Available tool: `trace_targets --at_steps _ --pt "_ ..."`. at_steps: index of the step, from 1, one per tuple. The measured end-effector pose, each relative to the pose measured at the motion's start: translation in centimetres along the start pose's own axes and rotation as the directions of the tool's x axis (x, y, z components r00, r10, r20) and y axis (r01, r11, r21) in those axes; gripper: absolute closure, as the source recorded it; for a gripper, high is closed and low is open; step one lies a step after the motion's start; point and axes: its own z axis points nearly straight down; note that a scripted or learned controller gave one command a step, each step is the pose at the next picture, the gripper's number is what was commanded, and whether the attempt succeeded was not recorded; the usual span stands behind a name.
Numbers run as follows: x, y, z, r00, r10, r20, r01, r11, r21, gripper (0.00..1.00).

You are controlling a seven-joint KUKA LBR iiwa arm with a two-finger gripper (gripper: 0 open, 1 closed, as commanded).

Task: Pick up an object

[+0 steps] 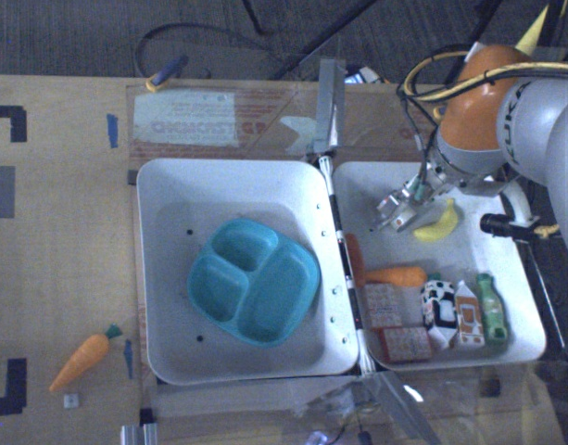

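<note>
Tan counter [70, 248], 2 white bins; gripper [397, 209] over the right bin [534, 336].
Open, holding nothing; best to centre over the banana [438, 223] just beside it before closing.

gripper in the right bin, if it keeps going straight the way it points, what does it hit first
The gripper points down and toward the left of the camera view, at bare floor of the right bin. It would likely meet that floor first, short of the orange carrot and beside the banana. Depth is hard to judge.

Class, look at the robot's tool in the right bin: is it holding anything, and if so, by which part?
Nothing is held. The tool hangs over bare bin floor in the right bin, just beside the banana, with nothing between its fingers.
</note>
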Motion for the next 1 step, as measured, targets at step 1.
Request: trace_targets --at_steps 1 --pt "-0.01 -0.01 0.0 1.0 0.0 0.0 0.0 1.0 0.0 0.0"
